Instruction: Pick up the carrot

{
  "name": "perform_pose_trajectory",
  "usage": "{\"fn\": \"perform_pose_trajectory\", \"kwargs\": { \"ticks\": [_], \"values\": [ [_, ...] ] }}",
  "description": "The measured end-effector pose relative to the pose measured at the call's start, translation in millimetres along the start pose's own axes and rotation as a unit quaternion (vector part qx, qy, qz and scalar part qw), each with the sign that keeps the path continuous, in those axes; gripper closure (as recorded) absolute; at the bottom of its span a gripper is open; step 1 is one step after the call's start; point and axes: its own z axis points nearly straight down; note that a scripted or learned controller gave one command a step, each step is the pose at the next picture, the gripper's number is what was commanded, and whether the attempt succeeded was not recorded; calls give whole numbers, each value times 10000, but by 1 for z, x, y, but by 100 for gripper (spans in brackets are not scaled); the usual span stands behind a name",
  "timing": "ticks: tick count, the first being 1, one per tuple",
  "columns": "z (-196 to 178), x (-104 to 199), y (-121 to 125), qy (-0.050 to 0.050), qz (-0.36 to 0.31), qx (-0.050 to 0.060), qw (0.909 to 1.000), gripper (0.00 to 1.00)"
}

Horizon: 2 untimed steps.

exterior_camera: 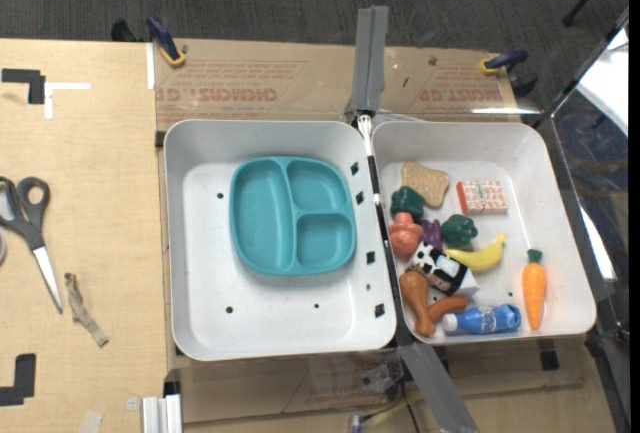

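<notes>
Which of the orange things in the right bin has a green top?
The carrot, lying near the bin's right wall. Its green tuft points away from the camera. The chicken leg beside the bottle is orange-brown and has no green.

Single fixed cam above bench [80, 221], angled down, mid-range; left bin [190, 251] and right bin [555, 221] fully in frame.
</notes>
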Motion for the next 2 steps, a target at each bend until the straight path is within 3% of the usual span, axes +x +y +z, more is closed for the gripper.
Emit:
{"fn": "perform_pose_trajectory", "kwargs": {
  "ticks": [1, 2],
  "values": [
    [131, 0, 1, 5, 758, -10, 9971, 100],
    [150, -11, -20, 4, 1318, 0, 9913, 100]
  ]
}}
